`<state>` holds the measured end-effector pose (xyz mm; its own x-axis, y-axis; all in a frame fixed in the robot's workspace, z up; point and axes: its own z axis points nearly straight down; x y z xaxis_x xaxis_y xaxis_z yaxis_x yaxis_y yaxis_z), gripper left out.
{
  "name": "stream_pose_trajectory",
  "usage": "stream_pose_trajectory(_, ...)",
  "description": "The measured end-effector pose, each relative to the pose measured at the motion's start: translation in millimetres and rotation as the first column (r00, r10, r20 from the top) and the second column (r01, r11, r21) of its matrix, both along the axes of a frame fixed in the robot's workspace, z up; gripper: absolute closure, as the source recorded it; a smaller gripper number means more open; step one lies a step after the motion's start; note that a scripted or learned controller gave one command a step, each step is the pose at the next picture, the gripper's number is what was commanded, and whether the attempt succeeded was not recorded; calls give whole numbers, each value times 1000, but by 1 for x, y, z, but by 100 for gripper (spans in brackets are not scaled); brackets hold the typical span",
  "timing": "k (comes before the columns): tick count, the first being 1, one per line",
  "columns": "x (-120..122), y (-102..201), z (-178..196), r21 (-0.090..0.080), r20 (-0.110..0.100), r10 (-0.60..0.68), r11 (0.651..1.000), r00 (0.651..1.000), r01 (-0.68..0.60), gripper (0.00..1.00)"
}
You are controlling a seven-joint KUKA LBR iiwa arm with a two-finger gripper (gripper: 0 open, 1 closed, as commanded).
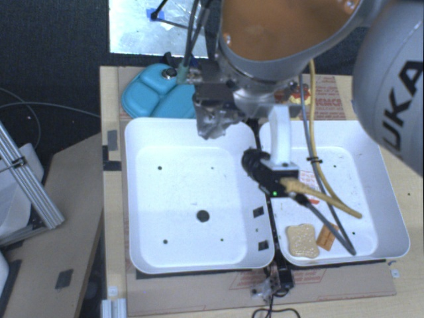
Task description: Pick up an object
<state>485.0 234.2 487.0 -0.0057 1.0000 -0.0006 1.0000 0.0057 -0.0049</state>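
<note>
My gripper [213,122] hangs over the back edge of the left bin [142,177], near the divide between the two bins. Nothing shows beneath it. In the right bin [387,217], at the front, lie a tan toast-shaped piece [302,240] and a small brown block [325,238] next to it. A small red and white item [309,178] lies mid-bin, partly under the cables. The left bin's floor bears a small dark round spot [203,216].
A blue moulded object [158,92] sits behind the left bin. The arm's big grey and orange body [298,25] covers the back of the right bin. A black fitting [262,168] with yellow and grey cables [331,207] trails across the right bin.
</note>
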Motion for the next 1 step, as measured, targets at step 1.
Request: stream_pose_trajectory(1, 1, 0, -66, -1, 1, -6, 1000, 1000, 6, 100)
